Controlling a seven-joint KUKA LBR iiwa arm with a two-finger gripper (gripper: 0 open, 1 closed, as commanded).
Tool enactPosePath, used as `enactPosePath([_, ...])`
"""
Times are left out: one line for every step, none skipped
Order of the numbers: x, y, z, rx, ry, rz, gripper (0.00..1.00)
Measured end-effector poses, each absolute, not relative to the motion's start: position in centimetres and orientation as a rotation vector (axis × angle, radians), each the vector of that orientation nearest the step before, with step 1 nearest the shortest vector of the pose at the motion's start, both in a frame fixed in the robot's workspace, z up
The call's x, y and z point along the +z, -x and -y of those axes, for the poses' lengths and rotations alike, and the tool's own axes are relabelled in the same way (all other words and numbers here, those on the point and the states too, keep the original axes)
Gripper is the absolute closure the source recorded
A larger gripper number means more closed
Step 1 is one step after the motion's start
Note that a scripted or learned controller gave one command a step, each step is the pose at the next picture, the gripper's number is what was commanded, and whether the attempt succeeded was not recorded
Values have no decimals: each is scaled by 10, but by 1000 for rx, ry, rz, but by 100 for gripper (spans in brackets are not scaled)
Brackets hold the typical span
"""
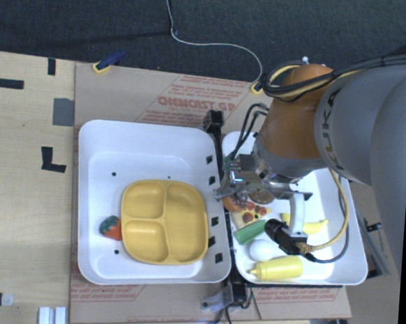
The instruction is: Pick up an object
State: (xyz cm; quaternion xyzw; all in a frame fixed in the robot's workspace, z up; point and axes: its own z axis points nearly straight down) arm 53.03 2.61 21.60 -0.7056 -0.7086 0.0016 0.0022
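Hovering low over the right bin (pixel 348 274), our end effector (pixel 246 195) seems poised above the pizza slice (pixel 249 210) and green piece (pixel 249 231), though we cannot tell its opening, so nothing looks lifted yet.

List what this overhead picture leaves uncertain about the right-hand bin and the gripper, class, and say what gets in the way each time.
- Gripper: open or shut cannot be told; the wrist above covers it.
- Right bin: its far half is hidden by the arm.
- Green item: too small to identify.
- Pizza-like toy: partly under the gripper; whether they touch is unclear.
- Orange-and-green toy in the left bin: partly tucked behind the yellow tray.
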Motion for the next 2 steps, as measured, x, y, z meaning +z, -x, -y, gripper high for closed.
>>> enactPosePath([229, -536, -34, 2, 2217, 2223, 100])
enactPosePath([214, -528, -25, 7, 2219, 2220, 100])
